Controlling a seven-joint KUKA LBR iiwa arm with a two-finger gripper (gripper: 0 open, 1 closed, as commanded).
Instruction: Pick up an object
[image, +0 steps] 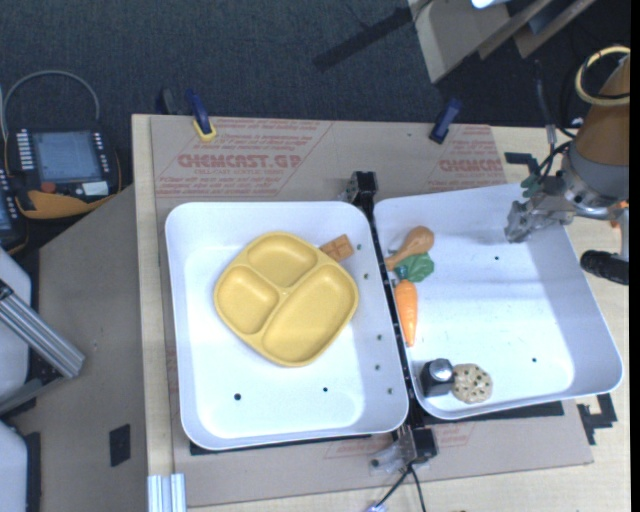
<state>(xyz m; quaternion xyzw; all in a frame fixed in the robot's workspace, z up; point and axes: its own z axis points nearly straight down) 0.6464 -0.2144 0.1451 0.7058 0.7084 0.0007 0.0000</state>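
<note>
A small screen unit (62, 160) with a looped cable sits at the far left, off the desk (150, 300), which is covered by a brown cardboard sheet with red lettering. Two clamps, one with a yellow tip (203, 124) and one blue (445, 118), grip the sheet's far edge. The left bin (190, 380) holds a yellow divided plate (286, 297) lying flat and turned at a slant, with a small brown block (338, 247) touching its upper right rim. A black strip with clips at both ends runs between the two bins, which sit side by side. In the right bin (560, 330), close to its left wall, lie a tan chicken-leg toy (413, 243), a green leafy piece (416, 268) just below it, and an orange carrot (406, 312) pointing toward the near side; the three lie close together, the green piece touching the carrot's top. Nearer the front left corner of that bin, a small black and silver round thing (437, 375) rests just beside a speckled cookie (470, 383). The arm reaches in from the right, and its pincer (520, 226) hangs over the far right part of the right bin, well apart from all the toys; it grasps nothing that can be seen, and whether it is spread or clenched cannot be told.
</note>
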